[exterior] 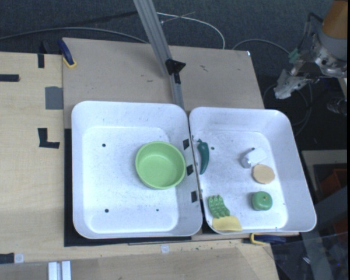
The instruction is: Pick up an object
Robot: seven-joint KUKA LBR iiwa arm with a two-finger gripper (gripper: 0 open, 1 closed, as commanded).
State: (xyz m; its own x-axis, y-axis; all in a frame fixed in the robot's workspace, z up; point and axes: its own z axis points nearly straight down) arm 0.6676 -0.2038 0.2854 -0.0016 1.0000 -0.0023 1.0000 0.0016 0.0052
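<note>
Here, each line tells one thing.

Arm: the robot arm [338, 16] is at the top right, outside both bins, with its orange band up in the corner.

Gripper: the gripper [287, 86] hangs over the dark floor, just past the bench's right edge. It is well apart from every object. Nothing is between its fingers. I cannot tell if it is apart or together, because it is small and blurry.

Left bin: the left bin [93, 156] is white and shallow. It holds a green bowl [160, 165], which sits upright near the bin's right side.

Right bin: the right bin [280, 133] touches the left bin along one side. It holds all the small things.

Green pepper: the dark green pepper [202, 156] lies close to the wall between the two bins.

Grey thing: a small grey and white thing [248, 157] sits toward the right side of the right bin. I cannot tell what it is.

Tan disc: a round tan disc [263, 174] sits just below the grey thing, almost touching it.

Green round toy: a green round toy [261, 201] sits below the tan disc.

Bumpy green toy: a bumpy green toy [217, 205] lies near the front left corner of the right bin.

Yellow piece: a flat yellow piece [227, 223] lies at the front wall, touching the bumpy green toy.

Pole: a grey pole [154, 31] slants across the bench above the bins.
</note>
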